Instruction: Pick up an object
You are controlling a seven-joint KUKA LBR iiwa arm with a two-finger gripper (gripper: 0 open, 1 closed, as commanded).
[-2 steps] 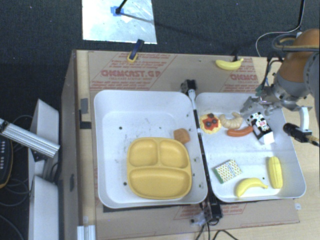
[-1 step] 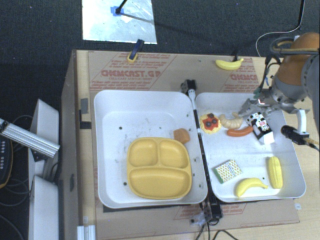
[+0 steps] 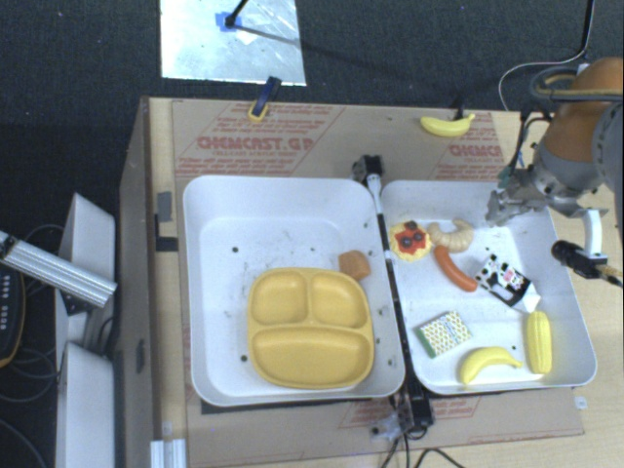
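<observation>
Jaws: I cannot tell their spread, hovering over the right bin's far wall; descending risks striking it.

Left bin: divided plate near front edge; small lump just behind plate's right rear corner. Right bin: pizza toy, croissant, sausage by left edge; carton centre; box, banana, corn along front edge. Second banana on bench behind right bin.
</observation>
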